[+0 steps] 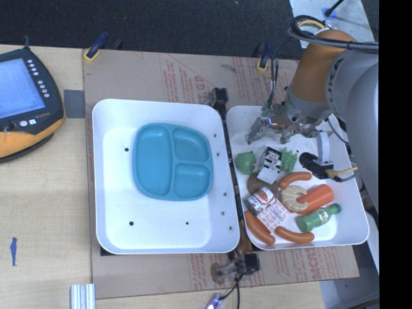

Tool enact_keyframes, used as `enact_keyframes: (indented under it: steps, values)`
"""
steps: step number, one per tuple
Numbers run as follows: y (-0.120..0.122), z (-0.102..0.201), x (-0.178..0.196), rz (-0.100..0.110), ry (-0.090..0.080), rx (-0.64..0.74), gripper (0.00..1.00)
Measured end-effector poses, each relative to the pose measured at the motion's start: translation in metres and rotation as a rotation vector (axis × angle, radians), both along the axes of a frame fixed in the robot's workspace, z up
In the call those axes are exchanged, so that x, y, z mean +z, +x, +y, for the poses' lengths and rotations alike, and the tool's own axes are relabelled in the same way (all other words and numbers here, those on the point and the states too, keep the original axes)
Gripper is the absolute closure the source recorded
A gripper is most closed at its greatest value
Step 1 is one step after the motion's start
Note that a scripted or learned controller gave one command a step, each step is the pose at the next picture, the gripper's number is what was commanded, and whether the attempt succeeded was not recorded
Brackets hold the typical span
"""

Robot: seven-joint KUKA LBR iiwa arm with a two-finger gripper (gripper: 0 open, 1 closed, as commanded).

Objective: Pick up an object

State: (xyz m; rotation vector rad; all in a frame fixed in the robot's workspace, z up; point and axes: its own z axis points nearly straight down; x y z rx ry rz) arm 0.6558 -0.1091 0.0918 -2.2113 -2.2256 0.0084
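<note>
We read this as the approach step: nothing is lifted yet, and no target is committed. The gripper (273, 132) hangs over the far end of the right bin (360, 237), above bare white floor, with its jaws apart and nothing between them.

Everything worth picking lies in that same bin, toward the near side of the gripper. Closest are a carton (273, 159) and a green lump (244, 162), which sits against the wall shared with the left bin (116, 230). Further toward us the pile thickens: a can (265, 201), a bun (295, 195), a carrot (317, 196) touching the bun, a bottle (317, 219), and two sausages (278, 235) along the near wall. The left bin holds a blue plate (172, 161), well apart from the arm.

For the next move we would pick one piece and centre the jaws over it before descending. The carton looks the easiest reach, though it leans on its neighbours, so the jaws would need to straddle it across its narrow side. The green lump is more isolated but close to the wall, which could block one jaw. The crowded middle seems the riskiest place, since a closing grip there may catch two things or shove them aside.
</note>
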Motion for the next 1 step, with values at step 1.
enact_keyframes:
  steps: [1]
  values:
    - [-0.0001,0.0091,0.0000,0.002,0.000,0.001,0.00]
